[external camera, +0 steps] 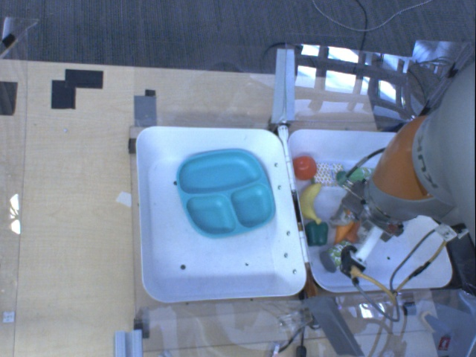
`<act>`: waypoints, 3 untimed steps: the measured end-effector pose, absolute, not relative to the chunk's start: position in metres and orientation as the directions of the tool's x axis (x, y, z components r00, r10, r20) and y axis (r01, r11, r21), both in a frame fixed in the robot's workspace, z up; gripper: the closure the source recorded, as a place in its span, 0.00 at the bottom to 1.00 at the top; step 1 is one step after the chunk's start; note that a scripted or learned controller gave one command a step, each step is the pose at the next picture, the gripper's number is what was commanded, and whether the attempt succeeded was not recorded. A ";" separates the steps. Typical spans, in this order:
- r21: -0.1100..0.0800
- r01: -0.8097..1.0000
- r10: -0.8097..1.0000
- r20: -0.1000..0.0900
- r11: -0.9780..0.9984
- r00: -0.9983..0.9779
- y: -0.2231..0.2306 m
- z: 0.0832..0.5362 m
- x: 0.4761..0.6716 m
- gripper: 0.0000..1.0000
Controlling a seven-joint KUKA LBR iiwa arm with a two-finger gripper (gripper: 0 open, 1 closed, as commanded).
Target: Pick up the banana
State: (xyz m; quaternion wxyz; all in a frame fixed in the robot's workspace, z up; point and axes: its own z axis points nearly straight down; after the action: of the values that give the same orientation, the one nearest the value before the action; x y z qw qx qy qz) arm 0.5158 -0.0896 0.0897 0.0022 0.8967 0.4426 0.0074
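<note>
- The banana (309,200) lies in the right bin (439,274), near the wall it shares with the left bin (156,222). It is not lifted, so the pick is, by appearance, yet to be done.
- The gripper (349,229) hangs low just right of the banana; whether the jaws are wide or narrow cannot be told.
- A red tomato (304,166) sits above the banana, a green pepper (317,233) touches its lower end, and an orange carrot (343,232) lies beside; these crowd the approach.
- A blue divided plate (223,192) rests in the left bin.

A pale wooden bench (67,222) with black markings (73,87) meets dark grey carpet (149,21) crossed by a thin cable (349,10).
</note>
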 end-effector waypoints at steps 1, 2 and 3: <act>0.005 0.573 0.573 0.008 -0.820 0.820 -0.081 0.088 0.581 1.00; 0.000 0.336 0.336 0.004 -0.942 0.942 0.018 0.186 0.638 1.00; -0.003 0.201 0.201 0.003 -0.980 0.980 0.090 0.185 0.598 1.00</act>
State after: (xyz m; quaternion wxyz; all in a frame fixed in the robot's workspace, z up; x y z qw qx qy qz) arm 0.5980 0.0901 0.1852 -0.0015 0.9949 0.1008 0.0012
